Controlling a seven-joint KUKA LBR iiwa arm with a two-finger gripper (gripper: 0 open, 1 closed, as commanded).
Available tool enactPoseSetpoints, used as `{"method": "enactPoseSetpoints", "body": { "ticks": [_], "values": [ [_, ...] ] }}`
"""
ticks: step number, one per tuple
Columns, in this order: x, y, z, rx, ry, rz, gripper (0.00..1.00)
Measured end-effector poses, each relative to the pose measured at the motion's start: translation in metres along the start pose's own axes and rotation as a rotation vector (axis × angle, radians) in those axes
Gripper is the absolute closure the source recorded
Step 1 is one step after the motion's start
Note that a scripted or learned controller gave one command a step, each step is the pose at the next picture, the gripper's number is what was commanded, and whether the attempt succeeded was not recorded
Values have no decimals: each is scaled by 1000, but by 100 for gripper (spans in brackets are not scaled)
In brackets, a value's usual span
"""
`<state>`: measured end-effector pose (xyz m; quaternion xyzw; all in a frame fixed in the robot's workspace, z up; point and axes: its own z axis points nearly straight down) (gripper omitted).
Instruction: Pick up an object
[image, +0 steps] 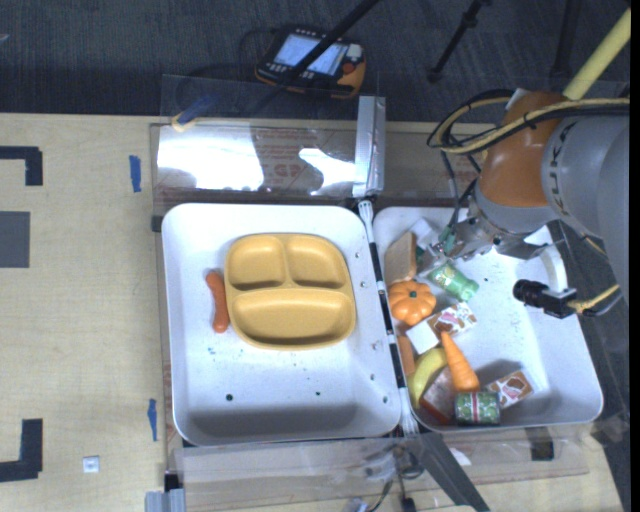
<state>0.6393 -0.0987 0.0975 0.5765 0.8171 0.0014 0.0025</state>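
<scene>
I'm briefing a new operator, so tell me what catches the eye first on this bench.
The yellow divided tray stands out first, in the middle of the left bin, with an orange sausage-shaped piece beside its left edge. Next is the clutter of toy food along the right bin's left side, led by a small pumpkin and a carrot. Above that bin hangs the grey arm with its orange band, its pincer low near the pile.
</scene>
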Motion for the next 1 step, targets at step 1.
{"method": "enactPoseSetpoints", "body": {
  "ticks": [1],
  "values": [
    [43, 25, -120, 2, -1, 294, 100]
  ]
}}
